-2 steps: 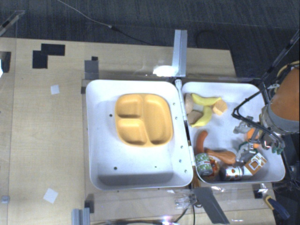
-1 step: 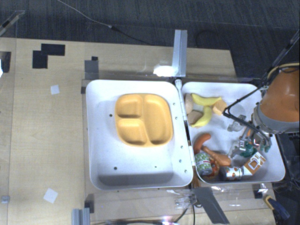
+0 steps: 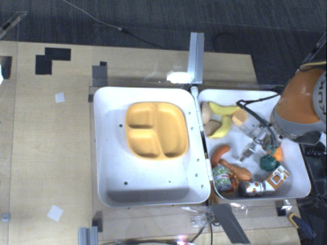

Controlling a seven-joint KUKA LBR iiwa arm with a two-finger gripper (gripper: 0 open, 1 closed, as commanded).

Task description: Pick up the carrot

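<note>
The carrot (image 3: 276, 154) is a short orange stub with a dark green leafy top, lying in the right half of the right white bin (image 3: 301, 185). My gripper (image 3: 250, 151) hangs low over the middle of that bin, its metal tip pointing down-left toward the bin floor. The carrot lies just to the right of the gripper body, close beside it and partly tucked under the wrist. Nothing shows at the gripper's tip.
The right bin also holds a yellow banana (image 3: 220, 117), a beige chunk (image 3: 239, 117), a red-orange sausage (image 3: 236, 169), a green-labelled can (image 3: 223, 178), a second can (image 3: 252, 188) and a small carton (image 3: 278, 176). A yellow divided plate (image 3: 156, 129) lies in the left bin (image 3: 110, 152).
</note>
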